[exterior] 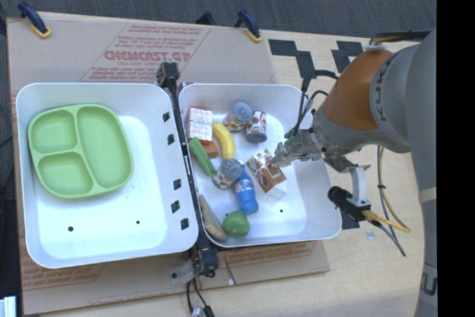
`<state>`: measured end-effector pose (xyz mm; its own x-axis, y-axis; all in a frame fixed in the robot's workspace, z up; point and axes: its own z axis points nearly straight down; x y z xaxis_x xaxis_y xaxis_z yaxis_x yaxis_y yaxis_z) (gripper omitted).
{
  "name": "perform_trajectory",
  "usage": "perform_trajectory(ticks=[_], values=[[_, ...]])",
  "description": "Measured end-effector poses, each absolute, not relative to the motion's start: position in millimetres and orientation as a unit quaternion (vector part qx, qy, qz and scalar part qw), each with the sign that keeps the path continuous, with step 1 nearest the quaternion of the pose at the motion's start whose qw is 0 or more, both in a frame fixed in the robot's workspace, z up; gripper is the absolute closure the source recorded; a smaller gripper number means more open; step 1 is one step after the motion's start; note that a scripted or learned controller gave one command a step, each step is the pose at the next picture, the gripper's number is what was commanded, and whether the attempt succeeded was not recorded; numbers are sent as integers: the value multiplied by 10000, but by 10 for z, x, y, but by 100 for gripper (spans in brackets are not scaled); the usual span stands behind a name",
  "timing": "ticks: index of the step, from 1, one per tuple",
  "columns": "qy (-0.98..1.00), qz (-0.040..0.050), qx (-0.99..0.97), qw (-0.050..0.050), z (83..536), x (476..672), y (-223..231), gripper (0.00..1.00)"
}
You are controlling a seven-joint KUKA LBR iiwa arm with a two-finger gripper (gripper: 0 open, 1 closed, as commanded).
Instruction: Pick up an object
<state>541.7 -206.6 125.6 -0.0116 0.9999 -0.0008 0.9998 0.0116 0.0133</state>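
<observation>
- Green pear-shaped toy fruit [236, 223]: lies at the near edge of the right-hand shallow white bin [315, 223], just beside a tan, banana-like curved piece [211, 222] against that bin's left wall.
- Blue plastic bottle with a white cap [246, 196]: in the right-hand bin, just beyond the green fruit, touching a round grey-blue tin [229, 171] on its far side.
- Small brown-and-white carton [270, 176]: near the middle of the right-hand bin, right of the bottle, directly at the gripper's tip.
- Two-finger gripper [280, 157] on the grey arm with the orange band [355, 96]: reaches in over the right-hand bin's right wall, tip low at the carton; whether the fingers are wide, narrow or closed on anything cannot be told.
- Long green vegetable [201, 156], yellow toy banana [223, 140], red-and-white flat packet [200, 122]: clustered in the right-hand bin's left half, far of the grey-blue tin.
- Second round blue-grey tin [240, 114] and small red-labelled can [257, 125]: at the right-hand bin's far side, touching each other.
- Pale green divided plastic plate [79, 151]: in the left-hand white bin [44, 241], well apart from the right-hand bin's contents.
- Worktop [356, 286]: carries both bins side by side.
</observation>
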Motion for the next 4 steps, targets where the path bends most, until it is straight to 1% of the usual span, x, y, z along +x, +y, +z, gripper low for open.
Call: perform_trajectory(ticks=[1, 2, 3, 4], values=[[7092, 3, 7050, 22, 2794, 5320, -1999, 100], [7091, -11, 7051, -15, 2020, 5285, -2107, 100], [7091, -10, 7051, -9, 2025, 5287, -2109, 0], [7089, -1, 7053, -6, 1029, 5699, -2105, 0]])
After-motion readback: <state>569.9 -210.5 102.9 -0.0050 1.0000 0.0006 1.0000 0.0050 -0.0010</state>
